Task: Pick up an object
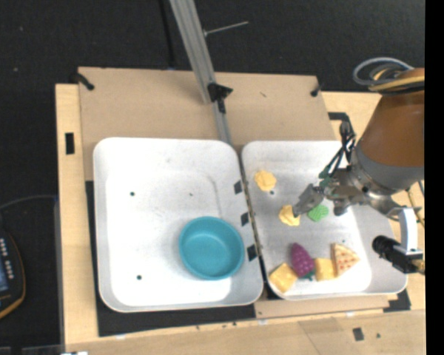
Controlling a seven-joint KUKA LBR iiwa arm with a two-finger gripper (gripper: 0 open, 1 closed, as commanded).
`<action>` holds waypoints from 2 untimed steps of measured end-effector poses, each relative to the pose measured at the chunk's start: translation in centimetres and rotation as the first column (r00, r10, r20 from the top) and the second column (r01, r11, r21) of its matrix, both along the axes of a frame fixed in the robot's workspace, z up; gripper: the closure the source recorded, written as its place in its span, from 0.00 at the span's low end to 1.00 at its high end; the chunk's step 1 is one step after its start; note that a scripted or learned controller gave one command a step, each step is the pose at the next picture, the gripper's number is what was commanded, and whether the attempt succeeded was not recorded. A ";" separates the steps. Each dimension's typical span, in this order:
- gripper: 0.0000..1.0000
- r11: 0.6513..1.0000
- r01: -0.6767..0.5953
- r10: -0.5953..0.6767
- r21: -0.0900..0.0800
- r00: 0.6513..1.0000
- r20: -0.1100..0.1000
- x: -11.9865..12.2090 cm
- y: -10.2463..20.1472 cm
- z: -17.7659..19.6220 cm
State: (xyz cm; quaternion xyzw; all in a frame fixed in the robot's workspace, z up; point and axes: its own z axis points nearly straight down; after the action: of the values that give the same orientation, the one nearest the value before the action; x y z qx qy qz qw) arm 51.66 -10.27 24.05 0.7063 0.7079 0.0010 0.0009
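Nearest us a cheese wedge (283, 277) at the right bin's (281, 157) front edge; gripper (311, 202) spread, holding nothing, between yellow piece (288, 215) and green block (319, 213), so we fear it nudges both aside.

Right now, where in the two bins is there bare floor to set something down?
Left bin: bare across its top and left, above and beside the blue bowl. Right bin: a bare strip along the top. Crowded at its bottom edge, around the grapes, and under the gripper.

Teal bowl (211, 247), purple grapes (302, 260)
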 end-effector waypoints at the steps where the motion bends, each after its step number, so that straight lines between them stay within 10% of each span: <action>1: 0.00 1.000 0.002 -0.002 0.000 1.000 0.000 0.0 0.0 0.0; 2: 0.00 1.000 0.003 -0.003 -0.001 1.000 -0.007 -0.2 -0.7 -6.1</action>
State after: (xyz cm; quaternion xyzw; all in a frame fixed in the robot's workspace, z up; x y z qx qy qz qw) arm 51.50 -10.98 17.90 0.7074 0.7069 -0.0019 -0.0012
